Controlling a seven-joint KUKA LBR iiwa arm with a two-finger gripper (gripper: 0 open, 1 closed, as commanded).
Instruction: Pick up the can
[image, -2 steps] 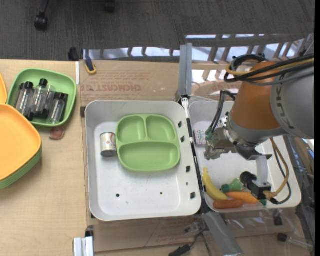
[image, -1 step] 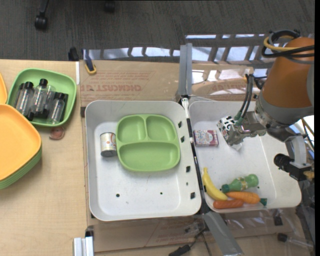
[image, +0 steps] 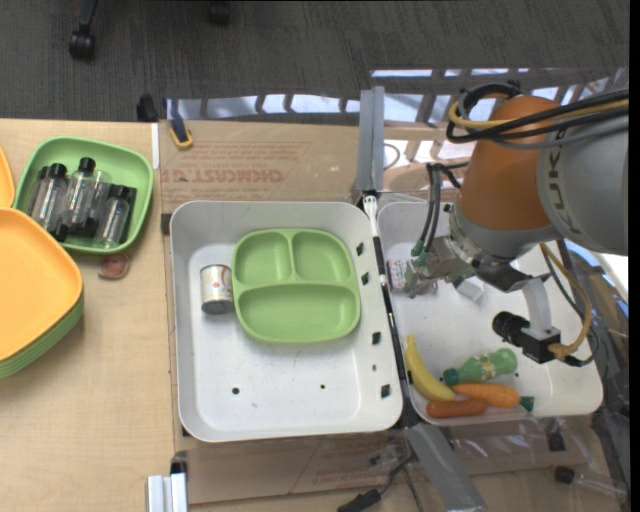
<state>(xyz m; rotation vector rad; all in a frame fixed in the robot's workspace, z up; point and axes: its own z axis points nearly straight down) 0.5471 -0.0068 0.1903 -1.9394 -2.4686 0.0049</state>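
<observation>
The can (image: 215, 289), small and silver with a pale label, lies on its side in the left bin (image: 290, 405), touching the left edge of a green divided plate (image: 297, 284). My gripper (image: 420, 276) hangs over the upper left part of the right bin (image: 575, 395), far to the right of the can, below the orange band of the arm (image: 510, 160). Its tips sit close to a small white and red item (image: 398, 273) by the bin's left wall.
A banana (image: 425, 375), a carrot (image: 487, 394), a red sausage-like piece (image: 455, 408) and a green bottle (image: 487, 365) lie at the front of the right bin. On the left bench stand a green tray of dark bottles (image: 85, 195) and stacked orange plates (image: 35, 290).
</observation>
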